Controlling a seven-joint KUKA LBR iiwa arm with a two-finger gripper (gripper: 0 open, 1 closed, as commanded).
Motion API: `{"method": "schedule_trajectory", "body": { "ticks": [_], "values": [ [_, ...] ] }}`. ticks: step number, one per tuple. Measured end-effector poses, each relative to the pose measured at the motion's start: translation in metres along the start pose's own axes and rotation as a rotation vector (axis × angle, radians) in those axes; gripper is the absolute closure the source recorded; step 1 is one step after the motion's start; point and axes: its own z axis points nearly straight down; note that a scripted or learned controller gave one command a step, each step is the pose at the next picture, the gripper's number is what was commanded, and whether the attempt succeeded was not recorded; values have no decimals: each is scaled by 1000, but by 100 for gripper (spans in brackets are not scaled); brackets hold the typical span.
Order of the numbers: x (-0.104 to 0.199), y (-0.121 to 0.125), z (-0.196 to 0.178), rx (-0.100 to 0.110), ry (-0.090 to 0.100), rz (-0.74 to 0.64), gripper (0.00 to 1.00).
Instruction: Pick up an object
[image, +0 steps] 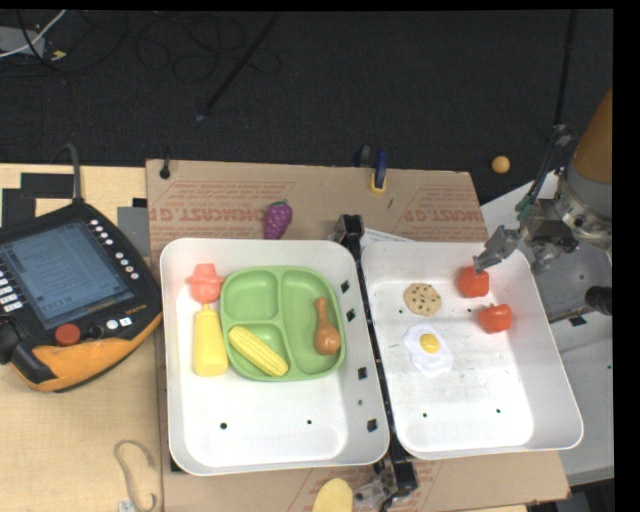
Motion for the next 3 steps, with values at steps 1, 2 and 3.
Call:
{"method": "schedule_trajectory", "body": {
  "ticks": [1,2,3],
  "values": [
    [0,2,-7,-13,-3,-2,0],
    [0,-1,56,-7,-1,-3,0],
    [-2,-2,101,-7,-1,-3,0]
  ]
}}
